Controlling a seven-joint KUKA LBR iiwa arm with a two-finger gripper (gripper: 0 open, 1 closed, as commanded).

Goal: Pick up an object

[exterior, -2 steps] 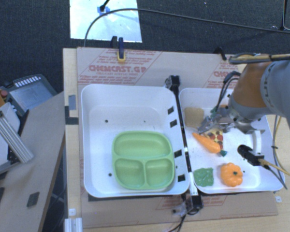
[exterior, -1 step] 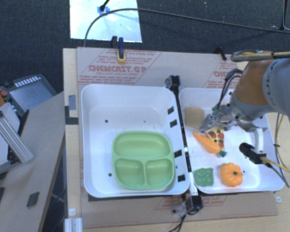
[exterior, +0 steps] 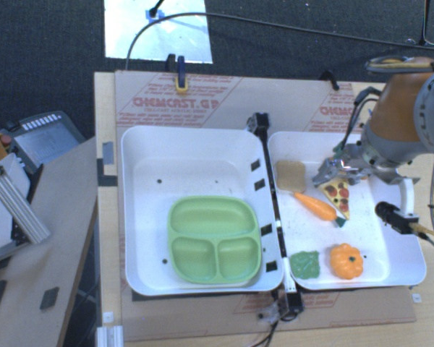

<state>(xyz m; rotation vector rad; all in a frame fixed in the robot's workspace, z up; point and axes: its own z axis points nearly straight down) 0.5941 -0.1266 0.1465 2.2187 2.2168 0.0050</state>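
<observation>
Landmark: the black divider (exterior: pixel 269 208) where the two shallow white bins meet.

Nearest, just right of the divider's near end, a green leafy toy vegetable (exterior: pixel 304 264) lies in the right white bin (exterior: pixel 398 270) close to its front wall. Beside it, further from the divider, a small orange toy pumpkin (exterior: pixel 346 260); bare floor between pumpkin and right wall.

Left of the divider, a pale green three-compartment plastic plate (exterior: pixel 214 238) lies in the near half of the left white bin (exterior: pixel 141 194), its edge close to the divider. Open floor behind the plate.

Mid-depth right of the divider: an orange toy carrot (exterior: pixel 316 206) lying slantwise, its far side touching or just beside a toy pizza slice (exterior: pixel 338 194). A tan flat square piece (exterior: pixel 291 174) lies further back, near the divider.

Gripper (exterior: pixel 339 170) hangs over the pizza slice's far end. Finger spread: cannot tell; nothing visibly held.
</observation>
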